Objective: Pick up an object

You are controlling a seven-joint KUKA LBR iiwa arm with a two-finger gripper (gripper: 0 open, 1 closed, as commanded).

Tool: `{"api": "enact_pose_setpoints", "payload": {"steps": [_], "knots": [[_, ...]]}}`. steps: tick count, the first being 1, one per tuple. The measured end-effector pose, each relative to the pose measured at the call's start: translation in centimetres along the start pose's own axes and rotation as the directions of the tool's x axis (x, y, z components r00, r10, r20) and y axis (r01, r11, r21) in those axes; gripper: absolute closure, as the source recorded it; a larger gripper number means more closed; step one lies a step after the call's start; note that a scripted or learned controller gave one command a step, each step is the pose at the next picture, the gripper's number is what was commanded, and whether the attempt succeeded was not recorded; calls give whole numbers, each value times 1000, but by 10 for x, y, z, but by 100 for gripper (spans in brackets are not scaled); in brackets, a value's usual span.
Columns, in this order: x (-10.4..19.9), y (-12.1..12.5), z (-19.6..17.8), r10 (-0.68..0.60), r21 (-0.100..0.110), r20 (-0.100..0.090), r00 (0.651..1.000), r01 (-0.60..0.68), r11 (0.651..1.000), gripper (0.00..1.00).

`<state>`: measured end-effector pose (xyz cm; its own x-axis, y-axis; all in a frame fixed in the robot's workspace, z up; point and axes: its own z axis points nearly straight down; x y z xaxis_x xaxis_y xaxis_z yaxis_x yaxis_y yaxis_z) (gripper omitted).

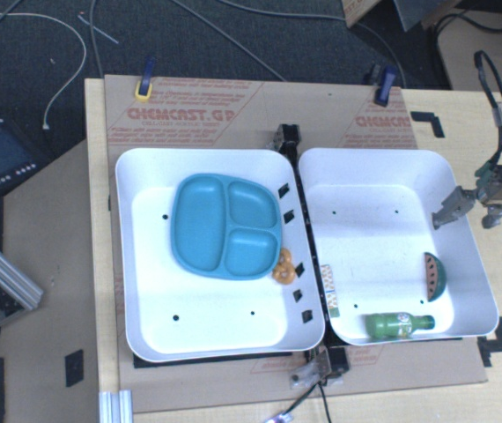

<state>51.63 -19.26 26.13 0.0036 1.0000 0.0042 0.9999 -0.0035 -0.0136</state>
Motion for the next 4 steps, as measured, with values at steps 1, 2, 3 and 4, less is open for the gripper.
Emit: {"api": "enact_pose_setpoints", "payload": {"steps": [1,2,3,4], "knots": [[1,2,-7,-4,-13,3,1000,4,1000,0],[10,-1,44,-4,-9,1,1000,4,1000,0],[10,0,86,-3,-8,1,1000,3,1000,0],[10,1,150,-3,-6,0,1000,3,1000,0]]}}
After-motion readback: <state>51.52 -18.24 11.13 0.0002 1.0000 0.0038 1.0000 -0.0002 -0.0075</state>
